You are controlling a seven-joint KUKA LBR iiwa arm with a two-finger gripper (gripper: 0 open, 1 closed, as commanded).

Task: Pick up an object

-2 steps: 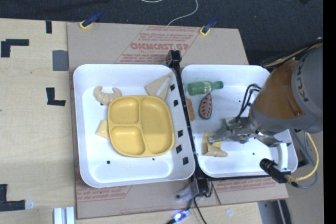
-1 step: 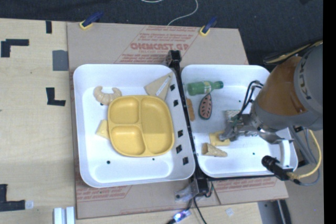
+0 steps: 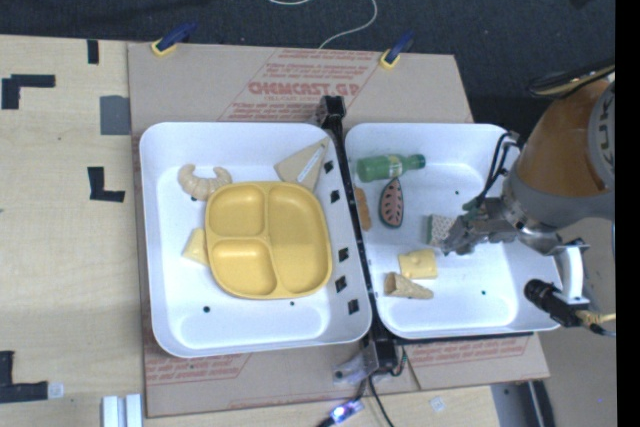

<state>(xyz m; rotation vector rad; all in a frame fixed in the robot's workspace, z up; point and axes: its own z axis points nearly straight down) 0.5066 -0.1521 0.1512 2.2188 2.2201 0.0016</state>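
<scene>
**Ana:** Objects for picking lie in both bins; which one sits nearest the gripper [image 3: 458, 240]?

**Ben:** Start with the big things; the left bin [image 3: 165, 215] holds a yellow divided plate [image 3: 268, 240] at its centre, with a beige curved piece [image 3: 200, 180] just above the plate's upper left, a pale wedge [image 3: 305, 165] at its upper right, and a yellow scrap [image 3: 195, 245] poking out at its left edge.

**Ana:** And the right bin [image 3: 450, 320]?

**Ben:** That one has the arm [image 3: 565, 165] reaching in from the right of the frame; its gripper is low over the bin's middle, beside a small grey-green piece [image 3: 439, 229]; that piece lies just left of the fingertips, possibly touching; whether the fingers are spread or pressed together cannot be told, since the wrist hides them.

**Ana:** Other candidates?

**Ben:** A green bottle [image 3: 390, 166] lies on its side toward the upper left of that bin, long axis running left-right; a reddish slice [image 3: 392, 203] sits just below it, long axis up-down; a yellow block [image 3: 418, 264] and a tan chunk [image 3: 409, 288] rest lower left of the gripper, close together; the grey-green piece looks the likeliest target.
</scene>
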